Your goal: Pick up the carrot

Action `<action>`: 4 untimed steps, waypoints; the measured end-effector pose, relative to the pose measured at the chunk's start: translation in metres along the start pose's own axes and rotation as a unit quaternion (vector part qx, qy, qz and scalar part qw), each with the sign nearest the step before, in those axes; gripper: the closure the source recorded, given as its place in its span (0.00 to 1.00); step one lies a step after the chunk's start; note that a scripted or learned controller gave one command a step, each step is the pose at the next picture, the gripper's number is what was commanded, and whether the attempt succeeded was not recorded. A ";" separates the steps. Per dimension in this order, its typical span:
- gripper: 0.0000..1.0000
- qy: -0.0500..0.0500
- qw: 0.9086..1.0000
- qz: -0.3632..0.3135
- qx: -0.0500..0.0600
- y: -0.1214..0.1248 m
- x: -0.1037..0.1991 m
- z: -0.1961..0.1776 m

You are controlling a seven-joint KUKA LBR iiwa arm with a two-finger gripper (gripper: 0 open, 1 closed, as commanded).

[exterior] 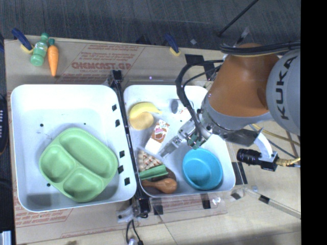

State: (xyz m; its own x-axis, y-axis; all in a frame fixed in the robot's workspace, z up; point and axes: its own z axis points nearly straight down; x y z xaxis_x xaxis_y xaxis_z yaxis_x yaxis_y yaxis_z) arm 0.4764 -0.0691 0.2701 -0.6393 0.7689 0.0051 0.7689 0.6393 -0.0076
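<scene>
The carrot (52, 59), orange with a green top, lies on the cardboard at the far left back, outside both bins and beside a green toy bottle (38, 52). My gripper (176, 141) hangs low in the middle of the right bin (225, 152), just above the blue bowl (202, 170) and next to a small printed carton (160, 131). It is far from the carrot, a whole bin's width to the right. I see nothing of the carrot near it.
The right bin also holds a yellow banana (141, 115), a white block (153, 146), a waffle piece (147, 161), a green stick (153, 173) and a brown drumstick (164, 184). A green divided plate (77, 163) lies in the left bin (25, 106). Cables trail at the right.
</scene>
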 end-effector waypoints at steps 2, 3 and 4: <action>0.00 -0.003 0.960 -0.280 -0.001 0.021 -0.057 0.117; 0.00 -0.010 0.975 -0.220 -0.004 -0.006 -0.011 -0.063; 0.00 -0.003 0.917 -0.400 -0.001 0.039 0.045 0.012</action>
State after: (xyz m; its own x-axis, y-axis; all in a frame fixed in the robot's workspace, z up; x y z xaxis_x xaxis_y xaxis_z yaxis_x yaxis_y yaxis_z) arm 0.4772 -0.0096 0.2578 -0.9985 0.0542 0.0036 0.0541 0.9985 -0.0026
